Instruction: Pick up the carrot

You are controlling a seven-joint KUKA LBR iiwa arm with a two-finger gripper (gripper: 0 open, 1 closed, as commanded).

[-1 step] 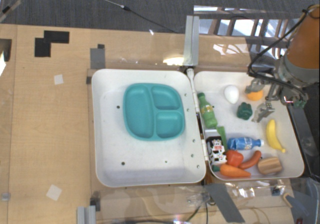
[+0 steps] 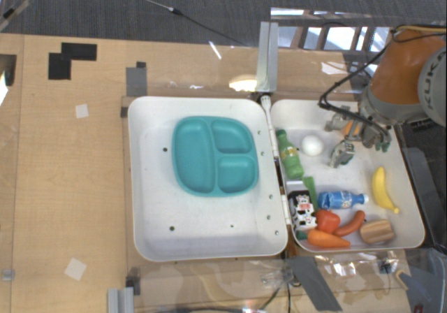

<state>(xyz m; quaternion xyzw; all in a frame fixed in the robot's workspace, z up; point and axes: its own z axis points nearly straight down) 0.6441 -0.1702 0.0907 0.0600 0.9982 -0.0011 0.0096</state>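
Carrot lies at the near edge of the right bin, touching a red pepper. I see my gripper hanging well apart over the far part; jaws state I cannot tell

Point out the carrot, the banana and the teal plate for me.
carrot [image 2: 327, 239], camera view, middle of its orange body at the right bin's near edge.
banana [image 2: 381, 189], camera view, middle of its yellow curve.
teal plate [image 2: 192, 158], camera view, floor of its large left compartment.
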